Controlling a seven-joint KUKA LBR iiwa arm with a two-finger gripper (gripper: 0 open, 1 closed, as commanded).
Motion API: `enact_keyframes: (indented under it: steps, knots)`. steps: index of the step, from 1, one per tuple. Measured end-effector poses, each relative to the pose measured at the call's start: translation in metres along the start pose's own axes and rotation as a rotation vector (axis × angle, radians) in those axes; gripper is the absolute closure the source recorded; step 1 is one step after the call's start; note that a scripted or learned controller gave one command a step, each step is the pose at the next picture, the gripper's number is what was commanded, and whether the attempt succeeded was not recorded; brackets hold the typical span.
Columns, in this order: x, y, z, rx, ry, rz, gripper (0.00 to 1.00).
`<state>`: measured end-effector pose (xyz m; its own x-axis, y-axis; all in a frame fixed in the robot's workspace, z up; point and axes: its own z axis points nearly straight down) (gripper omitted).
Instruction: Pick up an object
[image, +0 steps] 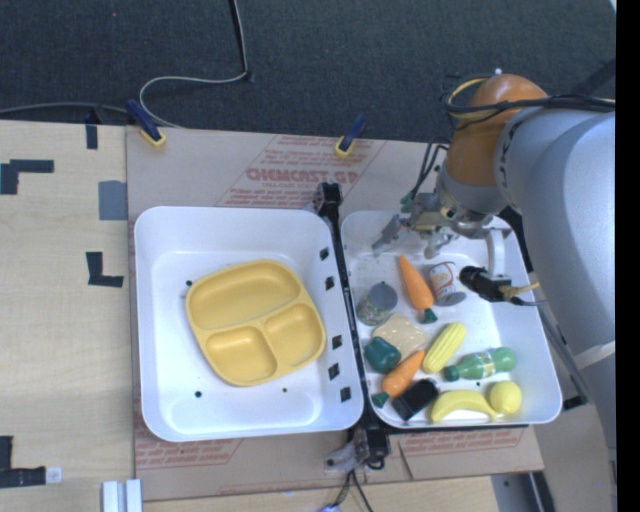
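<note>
while the gripper (432, 228) hangs over the back of the right bin (530, 345) w/ nothing visibly in it, can't tell its opening, the nearest pick, a carrot (415, 283), lies just below it, prob the target since it's closest.

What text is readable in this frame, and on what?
"CHEMCAST GP", red print on the brown cardboard sheet under the bins; it reads upside down from this view.
A smaller red line beside it is too blurred to read.
The green bottle shows no legible label.
</note>
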<state>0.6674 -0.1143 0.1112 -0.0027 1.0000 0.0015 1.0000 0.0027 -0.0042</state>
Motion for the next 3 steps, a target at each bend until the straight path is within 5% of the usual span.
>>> enact_keyframes:
  steps: [1, 2, 3]
  knots:
    - [0.001, -0.013, 0.026, -0.005, -0.003, 0.001, 0.0]
    - [0.002, -0.012, 0.015, -0.007, -0.004, -0.001, 1.0]
    - [0.04, -0.078, -0.073, -0.004, 0.0, 0.0, 1.0]
